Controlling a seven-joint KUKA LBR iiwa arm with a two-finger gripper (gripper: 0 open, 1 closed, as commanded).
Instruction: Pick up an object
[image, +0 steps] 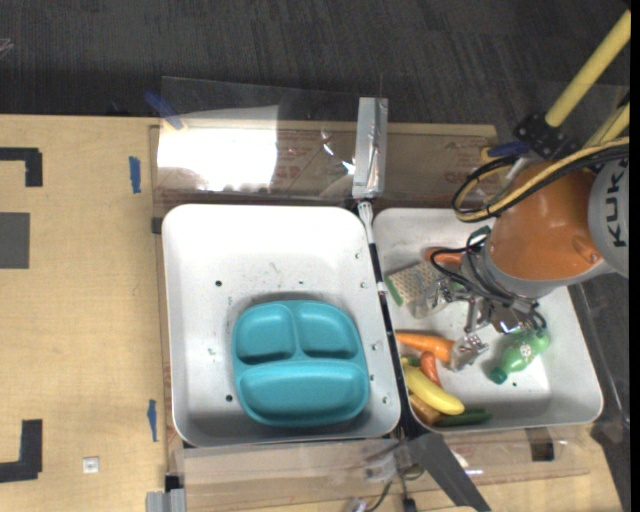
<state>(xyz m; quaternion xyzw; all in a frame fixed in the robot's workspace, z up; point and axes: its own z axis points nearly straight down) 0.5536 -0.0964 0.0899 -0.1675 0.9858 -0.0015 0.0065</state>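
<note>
Brown cardboard-like worktop (80, 300) carries two shallow white plastic bins side by side, with dark grey carpet floor (250, 40) behind it and a clear plastic sheet (260, 150) lying along the far edge. On the worktop surface are black angular marks (25, 165) and small blue tape pieces (135, 172). The left white bin (200, 250) holds a teal plastic tray with three compartments (298, 362), which lies toward the near side. The right white bin (570, 385) holds several toy foods near its near-left corner: an orange carrot (425, 345), a yellow banana (432, 392) just beside it, and a dark green long vegetable (462, 417) at the near wall. A green bottle-shaped object (517, 356) lies more to the right, and a grey crumpled mesh piece (415, 287) lies further back. The grey arm with its orange band (545, 230) reaches over this bin, and the metal gripper (478, 325) hangs between the carrot and the green object, near both. I cannot tell if the jaws are apart or together. Yellow and black cables (560, 110) run behind the arm.
</note>
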